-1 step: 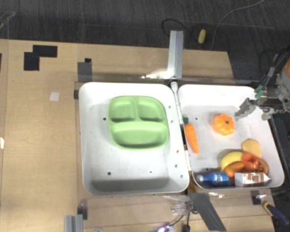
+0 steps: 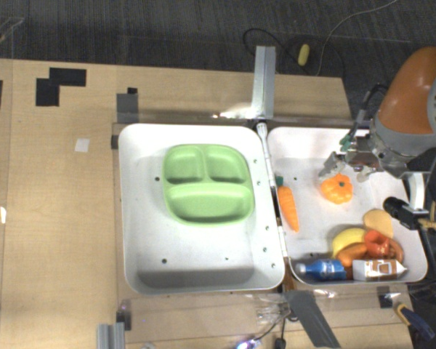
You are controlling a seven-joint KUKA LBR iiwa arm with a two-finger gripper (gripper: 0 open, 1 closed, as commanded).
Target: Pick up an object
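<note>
The right bin (image 2: 305,147) on the counter (image 2: 51,217) is crowded along its near edge. A blue bottle (image 2: 321,270) and a white carton (image 2: 378,270) lie end to end against the near wall. Just behind them sit a banana (image 2: 347,237), a red-and-orange cluster (image 2: 378,246) that is too jumbled to sort out, and a pale yellow piece (image 2: 378,219). A carrot (image 2: 287,208) lies along the bin's left wall, pointing toward the near edge.

The orange fruit (image 2: 337,189) stands alone near the middle of the bin, well apart from the carrot and a little behind the near-edge pile. Nothing touches it.

The arm (image 2: 414,100) comes in over the bin's right edge, its orange band high above the far right corner. The hand (image 2: 347,171) hangs just behind the orange fruit and partly over it. Its fingers (image 2: 328,168) look spread, with nothing held between them.

Bare floor lies to the left of and behind the orange fruit, up to the far wall and far left corner. The near right corner is packed.

The left bin (image 2: 142,253) holds a green divided tray (image 2: 206,182) set toward its far edge, with bare floor along the near edge.
</note>
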